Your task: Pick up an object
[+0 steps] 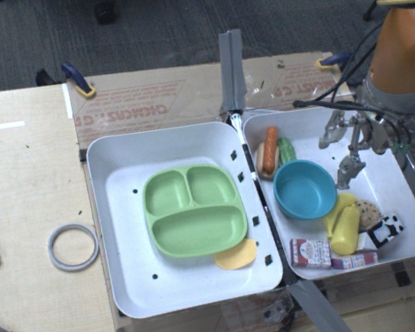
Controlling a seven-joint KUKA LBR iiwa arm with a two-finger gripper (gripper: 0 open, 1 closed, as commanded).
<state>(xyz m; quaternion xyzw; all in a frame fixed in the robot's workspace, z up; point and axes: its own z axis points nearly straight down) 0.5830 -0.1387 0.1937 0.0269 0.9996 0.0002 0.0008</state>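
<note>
While poised above the right bin, gripper hangs released, grasping nothing, just right of the blue bowl. Below the bowl: yellow bottle, cookie, carton. Behind it: hot dog. Left bin holds green tray.

A single fixed camera looks down at a slant on the bench, both white bins near frame centre, floor beyond the bins.
</note>
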